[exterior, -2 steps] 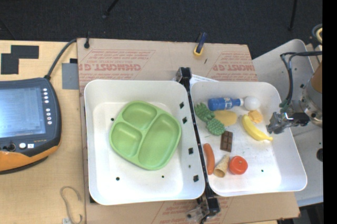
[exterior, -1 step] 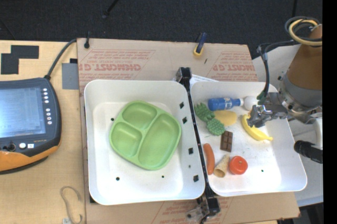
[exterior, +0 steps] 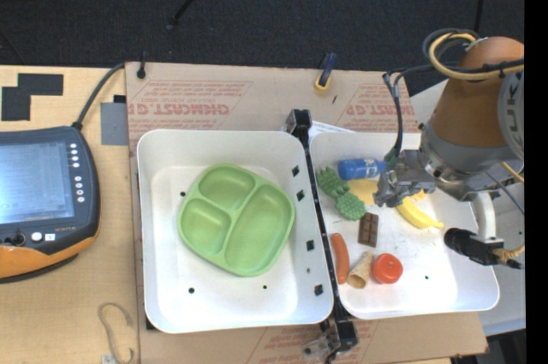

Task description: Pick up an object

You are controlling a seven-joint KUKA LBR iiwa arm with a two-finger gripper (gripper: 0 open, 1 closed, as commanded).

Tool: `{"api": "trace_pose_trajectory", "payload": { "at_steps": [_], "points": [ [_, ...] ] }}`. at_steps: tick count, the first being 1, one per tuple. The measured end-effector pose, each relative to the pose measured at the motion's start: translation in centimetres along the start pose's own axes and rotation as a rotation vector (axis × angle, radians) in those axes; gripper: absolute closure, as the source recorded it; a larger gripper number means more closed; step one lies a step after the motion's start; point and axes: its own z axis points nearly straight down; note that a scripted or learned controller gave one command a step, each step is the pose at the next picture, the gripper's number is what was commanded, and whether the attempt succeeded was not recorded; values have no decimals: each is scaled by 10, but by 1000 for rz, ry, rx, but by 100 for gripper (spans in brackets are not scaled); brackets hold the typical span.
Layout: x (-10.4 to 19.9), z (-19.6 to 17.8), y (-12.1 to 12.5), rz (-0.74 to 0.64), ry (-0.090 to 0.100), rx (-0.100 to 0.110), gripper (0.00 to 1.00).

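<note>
**Arm over the right bin, toys scattered beneath**

We see the arm (exterior: 475, 110) reaching in from the right, its orange band above the wrist, with the gripper (exterior: 396, 189) low over the right bin (exterior: 428, 298). The gripper sits in the upper middle of that bin, just beside a yellow banana (exterior: 421, 215) on its right and close to a blue bottle-shaped object (exterior: 358, 169) on its left. Dark parts of the tool blur together from this angle, so we cannot tell how the gripper is set or whether anything is in it.

The objects for picking lie in the right bin. A green leafy toy (exterior: 340, 193) rests near the divider between the bins, just below the blue object. A small brown chocolate bar (exterior: 368, 229) lies below the gripper, apart from it. Nearer the front edge we find a red-orange sausage (exterior: 340, 256), an ice-cream cone (exterior: 360, 270) touching or nearly touching a red tomato (exterior: 388, 268).

The left bin (exterior: 171, 268) holds a green divided plate (exterior: 237, 219), lying flat and slightly turned, with three compartments.

To the left of the bins, on the bench, rests a control pendant (exterior: 43, 199) with a screen and an orange underside. A yellow-and-blue clamp (exterior: 324, 73) sits at the back edge of the cardboard (exterior: 223, 101) under the bins.
</note>
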Motion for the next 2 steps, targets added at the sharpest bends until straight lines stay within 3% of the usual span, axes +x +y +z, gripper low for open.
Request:
{"api": "trace_pose_trajectory", "payload": {
  "at_steps": [1,2],
  "points": [
    [50,6,14,0,-1,-1,100],
    [102,-9,12,-1,0,-2,100]
  ]
}}
